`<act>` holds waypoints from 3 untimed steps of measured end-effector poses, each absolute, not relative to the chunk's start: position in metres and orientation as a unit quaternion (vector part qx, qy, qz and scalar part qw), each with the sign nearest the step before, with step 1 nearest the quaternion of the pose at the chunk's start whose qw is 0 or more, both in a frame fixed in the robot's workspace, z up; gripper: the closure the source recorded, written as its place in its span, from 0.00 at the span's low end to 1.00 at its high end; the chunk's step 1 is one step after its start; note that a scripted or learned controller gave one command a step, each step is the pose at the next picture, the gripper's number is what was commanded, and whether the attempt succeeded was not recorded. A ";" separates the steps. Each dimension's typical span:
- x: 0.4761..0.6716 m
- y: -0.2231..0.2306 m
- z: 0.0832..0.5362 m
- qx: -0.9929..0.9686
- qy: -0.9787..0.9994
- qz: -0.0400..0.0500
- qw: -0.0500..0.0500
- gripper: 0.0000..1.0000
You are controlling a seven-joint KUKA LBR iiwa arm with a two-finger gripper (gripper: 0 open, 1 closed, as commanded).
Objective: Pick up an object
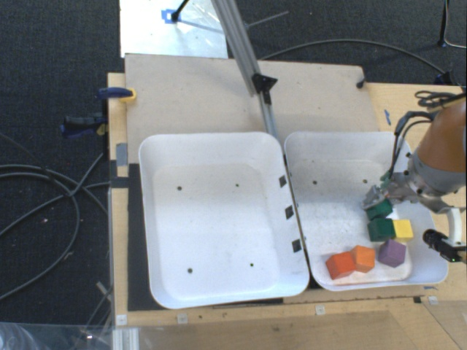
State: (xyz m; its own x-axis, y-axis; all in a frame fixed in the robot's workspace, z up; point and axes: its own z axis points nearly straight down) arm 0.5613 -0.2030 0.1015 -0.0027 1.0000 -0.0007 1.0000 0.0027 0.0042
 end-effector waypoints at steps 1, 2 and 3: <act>0.560 -0.148 0.091 0.704 0.710 0.001 0.001 1.00; 0.589 -0.074 0.091 0.702 0.712 0.003 0.000 1.00; 0.572 0.016 0.195 0.702 0.712 0.004 0.001 1.00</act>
State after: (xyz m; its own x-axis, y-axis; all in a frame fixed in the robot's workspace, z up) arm 0.5725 0.0158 0.1946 -0.0135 0.9999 0.0039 0.9999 0.0134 0.0074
